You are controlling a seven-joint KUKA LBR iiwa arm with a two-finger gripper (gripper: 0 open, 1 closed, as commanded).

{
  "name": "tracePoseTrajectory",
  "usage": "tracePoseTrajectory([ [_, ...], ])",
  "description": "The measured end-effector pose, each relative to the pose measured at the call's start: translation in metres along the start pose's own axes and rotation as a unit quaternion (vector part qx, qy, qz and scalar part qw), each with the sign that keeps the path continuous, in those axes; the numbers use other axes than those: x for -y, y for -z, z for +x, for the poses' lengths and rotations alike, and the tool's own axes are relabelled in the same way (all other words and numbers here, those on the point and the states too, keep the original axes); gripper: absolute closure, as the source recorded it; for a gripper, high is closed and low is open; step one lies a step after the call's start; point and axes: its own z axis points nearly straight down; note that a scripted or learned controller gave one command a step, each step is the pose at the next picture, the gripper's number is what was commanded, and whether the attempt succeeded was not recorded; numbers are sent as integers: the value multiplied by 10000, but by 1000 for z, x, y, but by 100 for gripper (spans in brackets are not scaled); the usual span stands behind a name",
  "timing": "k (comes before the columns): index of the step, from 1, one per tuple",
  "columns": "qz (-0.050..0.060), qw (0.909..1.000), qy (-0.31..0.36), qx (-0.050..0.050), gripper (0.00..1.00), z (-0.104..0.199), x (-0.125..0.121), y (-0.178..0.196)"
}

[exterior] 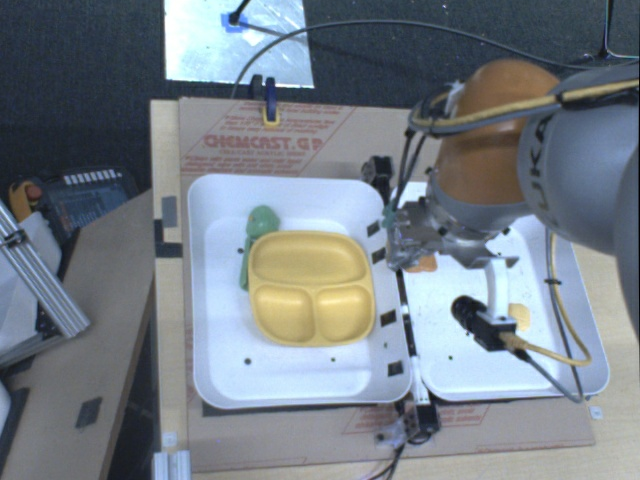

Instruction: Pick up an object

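Camera view, cardboard-topped bench (300, 133), two white bins (215, 368), dark carpet, foil sheet (200, 28), gripper (405, 248) state unclear

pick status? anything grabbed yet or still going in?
Done: the arm is over the right bin, gripper low at its left edge beside a small orange item. In hand: nothing visibly between the fingers. Left: the grasp and lift. Yellow divided tray and green object lie in the left bin.
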Motion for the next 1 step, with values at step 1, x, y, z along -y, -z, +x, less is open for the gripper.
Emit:
tracePoseTrajectory([
  [1, 1, 10000, -3, 0, 100, 49, 4, 2],
])
